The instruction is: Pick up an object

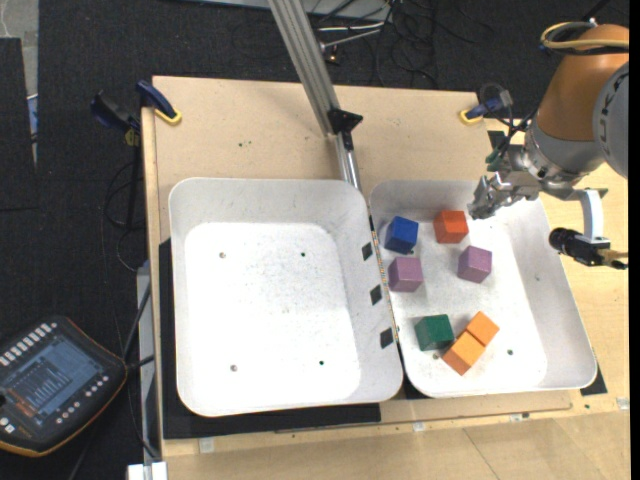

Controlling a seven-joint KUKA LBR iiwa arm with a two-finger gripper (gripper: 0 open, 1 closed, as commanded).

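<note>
From the camera above the bench, seven small blocks lie in the right bin (560, 338). A blue block (401, 234) sits near the bin's left wall, with an orange-red block (451, 226) to its right. Below them are two purple blocks, one (405, 273) just under the blue one and another (475, 264) further right. Lower down, a green block (434, 331) lies close to two orange blocks (482, 328) (463, 352), which touch each other. The left bin (190, 268) stands beside it on the wooden bench (250, 128).

The gripper (487, 200) hangs over the upper right part of the right bin, just right of the orange-red block. Whether its fingers are apart or together cannot be told, and no block is seen between them.
</note>
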